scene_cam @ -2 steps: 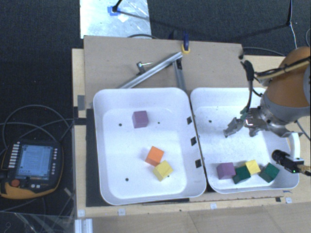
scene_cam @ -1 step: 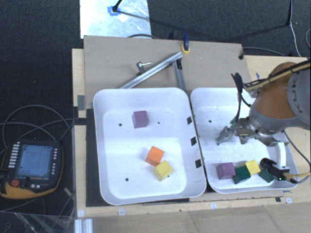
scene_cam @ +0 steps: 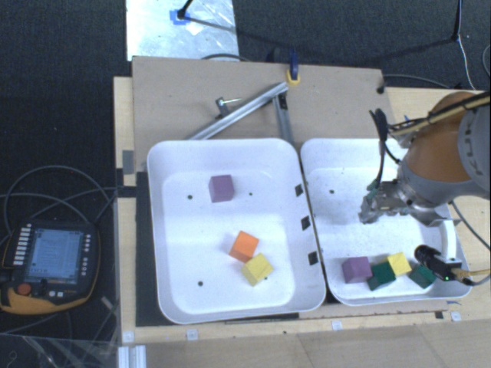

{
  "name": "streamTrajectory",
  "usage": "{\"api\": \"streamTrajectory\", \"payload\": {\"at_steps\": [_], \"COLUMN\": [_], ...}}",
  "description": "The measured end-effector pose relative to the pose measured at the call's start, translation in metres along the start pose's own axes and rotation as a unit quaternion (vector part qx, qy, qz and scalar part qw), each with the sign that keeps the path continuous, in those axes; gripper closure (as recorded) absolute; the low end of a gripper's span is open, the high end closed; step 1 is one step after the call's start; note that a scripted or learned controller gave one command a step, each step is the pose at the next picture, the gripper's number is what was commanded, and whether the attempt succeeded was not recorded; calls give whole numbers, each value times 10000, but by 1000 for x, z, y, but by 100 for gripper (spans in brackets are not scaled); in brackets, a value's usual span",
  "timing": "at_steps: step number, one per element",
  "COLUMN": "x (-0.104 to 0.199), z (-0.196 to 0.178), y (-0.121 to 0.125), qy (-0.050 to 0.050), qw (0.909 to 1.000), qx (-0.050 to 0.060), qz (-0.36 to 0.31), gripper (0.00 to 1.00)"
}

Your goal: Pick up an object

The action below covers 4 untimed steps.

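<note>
My gripper [scene_cam: 374,208] hangs over the middle of the right bin [scene_cam: 337,167], its grey fingers pointing left and down; nothing shows between them. Below it, along the bin's near edge, lie a purple block [scene_cam: 356,269], a dark green block [scene_cam: 380,275], a yellow block [scene_cam: 399,264] and another green block [scene_cam: 421,275]. The left bin [scene_cam: 176,159] holds a purple cube [scene_cam: 221,188] near its far side, and an orange cube [scene_cam: 244,245] touching a yellow cube [scene_cam: 258,268] nearer the front.
A metal bar [scene_cam: 238,112] lies on the brown board behind the bins. A teach pendant [scene_cam: 50,263] with cables sits on the floor at the left. The arm's orange band [scene_cam: 437,156] overhangs the right bin's far right side.
</note>
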<state>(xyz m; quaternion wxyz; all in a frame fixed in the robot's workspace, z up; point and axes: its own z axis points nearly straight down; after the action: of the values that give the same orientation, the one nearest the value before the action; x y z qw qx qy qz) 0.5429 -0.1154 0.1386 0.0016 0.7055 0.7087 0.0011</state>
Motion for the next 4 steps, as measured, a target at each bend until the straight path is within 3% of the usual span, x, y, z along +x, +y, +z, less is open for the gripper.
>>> {"api": "streamTrajectory", "payload": {"at_steps": [2, 4], "x": [-2, 113], "z": [-115, -99], "y": [3, -3], "qy": [-5, 16], "qw": [10000, 10000], "qx": [-20, 15], "qz": [-1, -29], "gripper": [100, 100]}}
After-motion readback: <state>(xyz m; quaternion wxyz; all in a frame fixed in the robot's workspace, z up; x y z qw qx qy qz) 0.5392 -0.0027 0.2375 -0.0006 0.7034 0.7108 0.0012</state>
